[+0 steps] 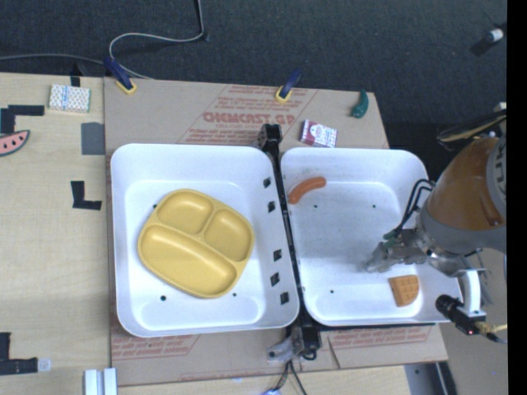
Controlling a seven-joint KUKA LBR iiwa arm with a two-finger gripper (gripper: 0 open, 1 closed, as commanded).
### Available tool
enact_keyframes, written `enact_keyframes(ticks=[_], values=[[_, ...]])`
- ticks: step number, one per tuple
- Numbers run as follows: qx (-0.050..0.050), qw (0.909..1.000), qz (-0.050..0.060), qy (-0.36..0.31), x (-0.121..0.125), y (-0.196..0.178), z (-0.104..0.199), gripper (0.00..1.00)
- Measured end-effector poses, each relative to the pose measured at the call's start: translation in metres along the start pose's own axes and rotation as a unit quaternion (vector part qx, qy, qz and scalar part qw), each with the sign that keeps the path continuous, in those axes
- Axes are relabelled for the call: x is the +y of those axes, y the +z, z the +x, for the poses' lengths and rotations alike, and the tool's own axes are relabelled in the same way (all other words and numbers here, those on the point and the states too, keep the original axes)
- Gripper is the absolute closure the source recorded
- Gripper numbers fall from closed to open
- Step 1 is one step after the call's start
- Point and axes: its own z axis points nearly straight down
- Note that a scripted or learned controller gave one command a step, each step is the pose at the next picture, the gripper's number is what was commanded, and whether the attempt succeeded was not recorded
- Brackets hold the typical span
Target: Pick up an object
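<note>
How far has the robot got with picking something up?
Nothing looks picked up yet. The gripper is down inside the right bin, over bare floor. The waffle piece lies just beside it and the sausage lies at the bin's far end, both on the floor. The yellow tray sits in the left bin. Left to do: grab one thing and lift it.

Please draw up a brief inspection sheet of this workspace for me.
Surface: cardboard-covered bench bearing left bin and right bin.
Job's things: yellow divided tray in the left bin; sausage and waffle piece in the right bin.
Clutter: small packet behind the bins.
Grippers: end effector low in the right bin, left of the waffle piece; holding nothing visible.
Cables: white cable behind the bench.
Surroundings: dark carpet.
</note>
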Motion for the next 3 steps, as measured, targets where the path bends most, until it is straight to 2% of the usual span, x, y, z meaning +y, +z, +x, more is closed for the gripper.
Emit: enact_keyframes(ticks=[1,2,3], values=[[0.000,1.0000,0.000,0.000,-0.0001,0.0000,0.0000,0.00],[0.001,1.0000,0.001,-0.001,0.0003,-0.0091,0.0013,1.00],[0.001,1.0000,0.000,-0.001,0.0003,-0.0090,0.0013,0.00]])
